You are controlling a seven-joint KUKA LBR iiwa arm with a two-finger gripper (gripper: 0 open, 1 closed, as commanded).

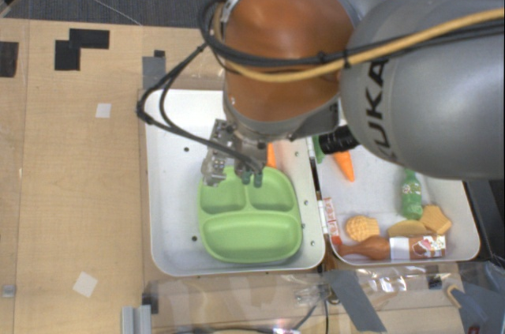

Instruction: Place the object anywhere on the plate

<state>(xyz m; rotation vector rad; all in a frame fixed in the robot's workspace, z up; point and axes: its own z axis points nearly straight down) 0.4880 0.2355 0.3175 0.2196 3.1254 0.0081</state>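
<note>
The pale wooden bench (71,190) carries two shallow white bins side by side: the left bin (170,198) and the right bin (465,234). Black square markings (79,46) sit on its far-left surface.

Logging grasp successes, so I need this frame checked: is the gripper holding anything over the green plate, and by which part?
It cannot be told. The gripper sits over the back edge of the green plate, but the arm hides most of it, and no object shows at its tips.
</note>
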